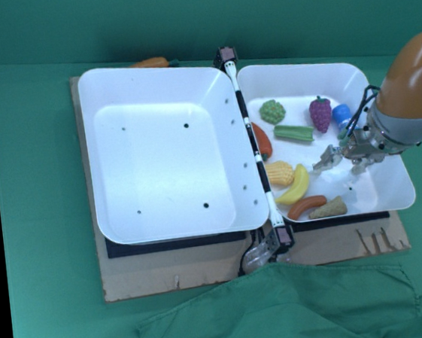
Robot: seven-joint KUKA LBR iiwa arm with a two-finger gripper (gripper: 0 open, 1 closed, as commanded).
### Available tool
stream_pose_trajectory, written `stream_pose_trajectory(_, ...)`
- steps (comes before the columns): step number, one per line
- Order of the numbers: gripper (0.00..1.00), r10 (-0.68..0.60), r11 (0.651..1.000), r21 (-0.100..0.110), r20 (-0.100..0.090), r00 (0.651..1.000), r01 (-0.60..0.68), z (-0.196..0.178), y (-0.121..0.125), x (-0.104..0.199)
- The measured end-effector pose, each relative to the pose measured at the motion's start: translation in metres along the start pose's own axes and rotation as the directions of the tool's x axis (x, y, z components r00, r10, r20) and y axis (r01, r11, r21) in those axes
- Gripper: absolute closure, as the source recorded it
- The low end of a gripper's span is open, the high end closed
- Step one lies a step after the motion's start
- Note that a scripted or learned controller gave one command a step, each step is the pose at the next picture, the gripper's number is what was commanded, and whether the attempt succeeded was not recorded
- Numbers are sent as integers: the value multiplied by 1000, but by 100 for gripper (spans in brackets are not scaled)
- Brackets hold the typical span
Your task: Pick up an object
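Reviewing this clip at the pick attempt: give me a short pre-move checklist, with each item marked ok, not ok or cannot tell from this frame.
1. Gripper is over the right bin: ok.
2. Graspable targets close by: banana, sausage and wedge lie just below and left of the gripper: ok.
3. An object is between the fingers: cannot tell.
4. Gripper height above the bin floor: cannot tell from this slanted view.
5. Items apart enough for a clean grasp: corn touches the banana, not ok there; grapes stand apart, ok.
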State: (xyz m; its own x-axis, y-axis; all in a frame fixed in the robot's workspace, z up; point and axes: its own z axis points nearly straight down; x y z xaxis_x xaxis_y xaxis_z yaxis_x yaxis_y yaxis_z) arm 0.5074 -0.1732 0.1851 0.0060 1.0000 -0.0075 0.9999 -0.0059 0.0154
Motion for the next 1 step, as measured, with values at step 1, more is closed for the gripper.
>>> stream_pose_trajectory(1, 100, 3, 1000, -9, 4, 1000, -3, -14, 2, -2)
